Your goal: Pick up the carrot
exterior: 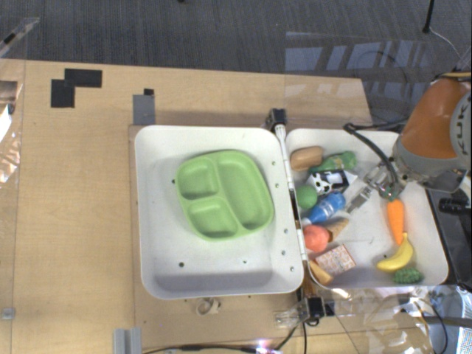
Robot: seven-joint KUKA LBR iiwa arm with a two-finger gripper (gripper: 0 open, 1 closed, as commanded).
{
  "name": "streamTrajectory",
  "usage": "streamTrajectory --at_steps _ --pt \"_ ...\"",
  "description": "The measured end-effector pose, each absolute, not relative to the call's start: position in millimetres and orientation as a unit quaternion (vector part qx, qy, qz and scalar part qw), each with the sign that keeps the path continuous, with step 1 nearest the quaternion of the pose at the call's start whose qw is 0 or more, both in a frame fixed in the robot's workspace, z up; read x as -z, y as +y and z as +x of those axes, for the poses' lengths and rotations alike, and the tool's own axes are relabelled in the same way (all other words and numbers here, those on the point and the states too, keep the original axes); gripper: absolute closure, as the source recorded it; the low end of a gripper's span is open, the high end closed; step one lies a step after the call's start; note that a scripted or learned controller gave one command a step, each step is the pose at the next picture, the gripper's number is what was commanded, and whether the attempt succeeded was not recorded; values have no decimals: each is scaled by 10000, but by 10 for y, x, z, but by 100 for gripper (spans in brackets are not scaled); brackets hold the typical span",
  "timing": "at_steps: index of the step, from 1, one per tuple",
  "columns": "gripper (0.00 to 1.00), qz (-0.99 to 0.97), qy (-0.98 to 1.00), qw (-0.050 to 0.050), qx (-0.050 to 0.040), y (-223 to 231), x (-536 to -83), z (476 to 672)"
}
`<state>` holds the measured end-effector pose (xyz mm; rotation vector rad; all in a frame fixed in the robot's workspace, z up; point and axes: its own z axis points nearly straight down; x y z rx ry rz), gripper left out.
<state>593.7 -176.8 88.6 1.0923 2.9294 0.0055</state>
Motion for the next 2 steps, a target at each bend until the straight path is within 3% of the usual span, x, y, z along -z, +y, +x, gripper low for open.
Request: streamTrajectory --at_steps 1,2 --pt "0 3365 9416 81 -9 -1711 -899 5265" --pt "0 2235 9746 127 -3 -1732 -908 4954"
